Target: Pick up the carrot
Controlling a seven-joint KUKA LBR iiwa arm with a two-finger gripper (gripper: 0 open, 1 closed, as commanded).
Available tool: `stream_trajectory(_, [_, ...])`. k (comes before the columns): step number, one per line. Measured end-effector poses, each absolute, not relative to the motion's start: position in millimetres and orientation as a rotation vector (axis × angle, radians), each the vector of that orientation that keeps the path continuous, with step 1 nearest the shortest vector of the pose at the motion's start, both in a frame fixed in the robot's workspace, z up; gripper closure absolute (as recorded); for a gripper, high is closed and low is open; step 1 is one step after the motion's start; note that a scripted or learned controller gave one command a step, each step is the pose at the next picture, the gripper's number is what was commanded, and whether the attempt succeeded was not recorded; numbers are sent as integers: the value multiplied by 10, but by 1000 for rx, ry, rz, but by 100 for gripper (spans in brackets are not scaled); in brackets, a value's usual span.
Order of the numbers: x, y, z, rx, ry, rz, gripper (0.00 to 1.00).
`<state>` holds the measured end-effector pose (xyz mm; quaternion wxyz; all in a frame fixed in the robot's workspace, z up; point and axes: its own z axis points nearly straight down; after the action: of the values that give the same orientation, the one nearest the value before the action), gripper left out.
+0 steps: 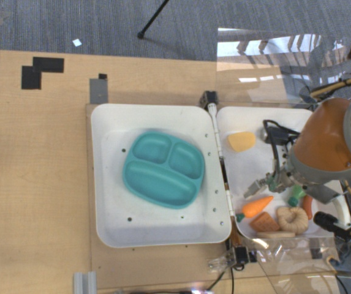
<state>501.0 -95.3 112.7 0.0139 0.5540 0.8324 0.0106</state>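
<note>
On the left you see a white bin (101,182) sitting on the wooden bench (34,182). A teal plate (163,168) with three sections lies flat in the middle of this bin. Next to it, on the right, is the second white bin (239,164), and the two bins sit side by side with their edges nearly touching. Near the top left corner of the right bin you see a yellow piece of food (242,141). Down by the bottom left corner of that bin lies the carrot (256,206), orange, with its thin tip pointing toward the bin's left edge. Just below the carrot is an orange-brown wedge (264,223), and beside that a tan pretzel-shaped thing (292,218). The gripper (268,184) hangs just above the carrot, near its thick end. You cannot tell how wide its fingers are, and nothing shows between them. The grey and orange arm (331,139) covers the right side of this bin.
</note>
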Motion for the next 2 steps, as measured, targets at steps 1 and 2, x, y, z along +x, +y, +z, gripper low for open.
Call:
stream_trajectory(1, [4929,-1029,898,1243,2871,13,0])
stream_trajectory(2, [4969,-1011,1023,1241,2864,21,100])
